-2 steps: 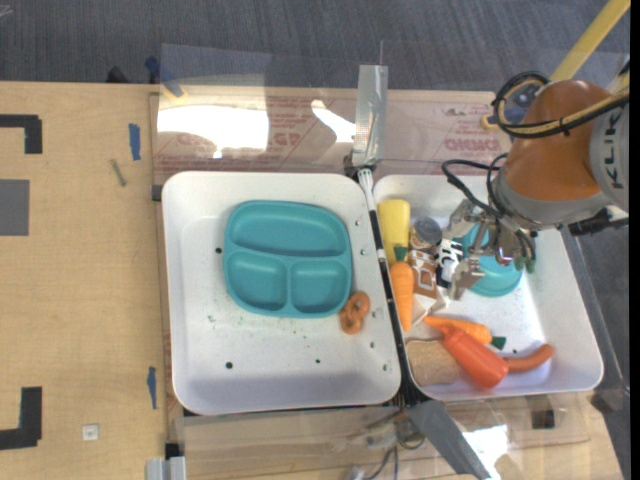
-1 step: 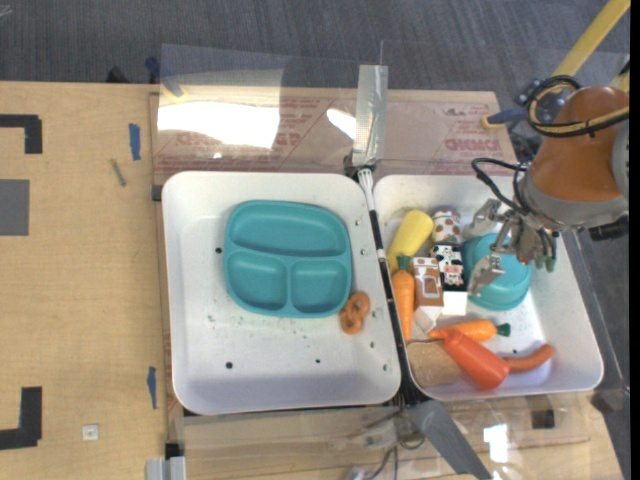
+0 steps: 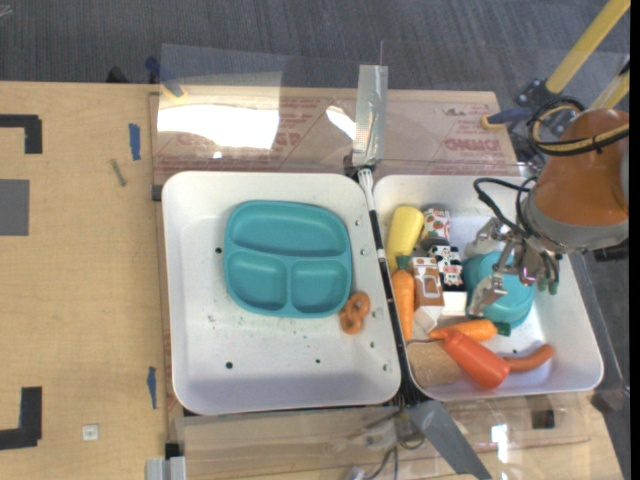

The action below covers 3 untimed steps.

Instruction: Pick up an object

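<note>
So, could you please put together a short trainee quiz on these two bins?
1. True or false: the teal divided plate lies in the left bin.
2. What lies just right of that plate's lower right corner? A) pretzel B) spoon C) cup
3. Fill in: the gripper hovers over a ____ object in the right bin.

Key: 1 true. 2 A, the pretzel. 3 teal.

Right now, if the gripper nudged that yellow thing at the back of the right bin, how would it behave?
The yellow piece looks rounded and smooth, so it would probably roll or slip aside. It seems a light toy. The carrot just in front may stop it.
</note>
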{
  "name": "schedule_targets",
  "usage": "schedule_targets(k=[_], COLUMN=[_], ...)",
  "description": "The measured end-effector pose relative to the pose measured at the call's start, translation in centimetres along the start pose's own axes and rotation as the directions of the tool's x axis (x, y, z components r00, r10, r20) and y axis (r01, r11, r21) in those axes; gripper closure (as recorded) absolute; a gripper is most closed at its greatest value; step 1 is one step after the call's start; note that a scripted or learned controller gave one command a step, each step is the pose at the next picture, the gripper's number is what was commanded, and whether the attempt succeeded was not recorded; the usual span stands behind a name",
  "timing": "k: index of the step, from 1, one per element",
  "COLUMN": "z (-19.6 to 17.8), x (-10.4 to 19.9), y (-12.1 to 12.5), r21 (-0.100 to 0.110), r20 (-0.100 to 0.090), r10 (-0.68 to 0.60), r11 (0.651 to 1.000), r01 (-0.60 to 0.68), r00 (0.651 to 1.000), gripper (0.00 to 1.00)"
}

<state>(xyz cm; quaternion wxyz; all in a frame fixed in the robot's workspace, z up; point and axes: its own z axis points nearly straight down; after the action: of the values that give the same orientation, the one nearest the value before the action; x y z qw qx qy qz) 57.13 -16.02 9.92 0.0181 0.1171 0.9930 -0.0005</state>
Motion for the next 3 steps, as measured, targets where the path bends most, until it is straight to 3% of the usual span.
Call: schedule_targets(k=[1,2,3], z=[0.9,1.2,1.0], x=[1.6,-5.6,1.0], y=[5.8,7.6,-1.5], r21=[-0.003,-0.014,-0.011], r20=[-0.021,-0.069,-0.024], r10=[-0.205,-0.379,-0.508], r11=[0.979,0.925,0.861], r01=[0.205,0.379,0.508], r00=[0.979,0.923,0.861], gripper=[0.00,0.00,0.00])
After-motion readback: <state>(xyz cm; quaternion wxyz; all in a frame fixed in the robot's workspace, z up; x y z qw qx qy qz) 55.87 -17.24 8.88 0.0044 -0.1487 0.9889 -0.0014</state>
